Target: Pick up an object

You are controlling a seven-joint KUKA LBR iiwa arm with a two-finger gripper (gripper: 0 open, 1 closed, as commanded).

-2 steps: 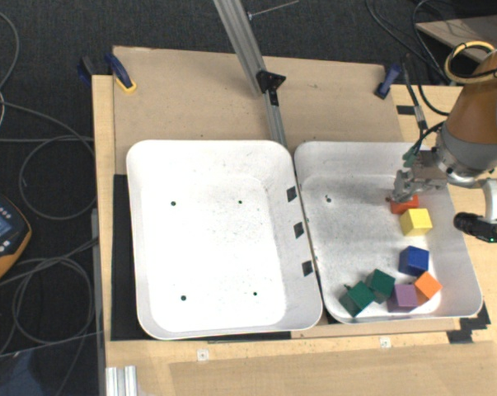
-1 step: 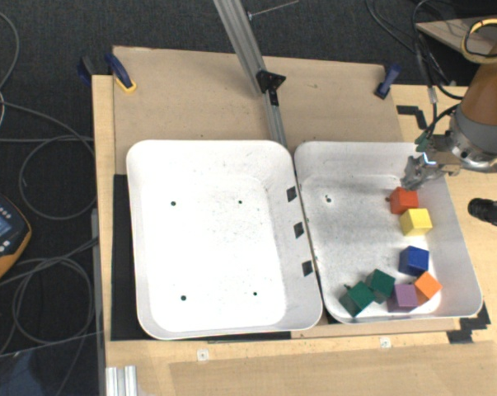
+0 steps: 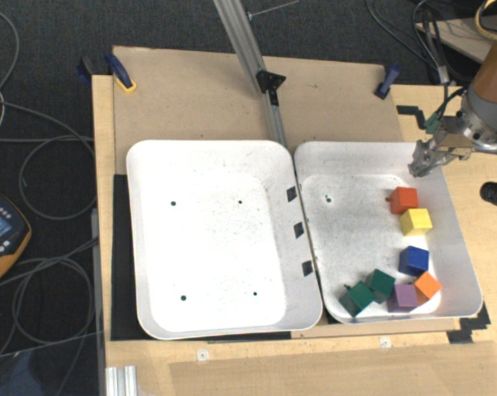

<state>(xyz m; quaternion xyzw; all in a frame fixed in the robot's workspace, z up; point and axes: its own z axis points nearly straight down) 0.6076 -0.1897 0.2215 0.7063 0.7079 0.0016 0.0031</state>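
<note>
Several small coloured blocks lie in the right bin (image 3: pixel 347 221). A red block (image 3: pixel 405 199) and a yellow block (image 3: pixel 416 220) sit near its right wall. Lower down are a blue block (image 3: pixel 414 259), an orange block (image 3: pixel 428 285), a purple block (image 3: pixel 405 295) and two green blocks (image 3: pixel 369 290) near the front edge. My gripper (image 3: pixel 422 161) hangs over the bin's far right corner, up and right of the red block. Nothing shows between its fingers.
The left bin (image 3: pixel 149 221) sits beside the right one, with black clips (image 3: pixel 298 228) along the shared rim. A metal pole (image 3: pixel 246 44) slants across the back of the bench. Blue clamps (image 3: pixel 121 73) hold the board's far corners. Cables lie on the floor at left.
</note>
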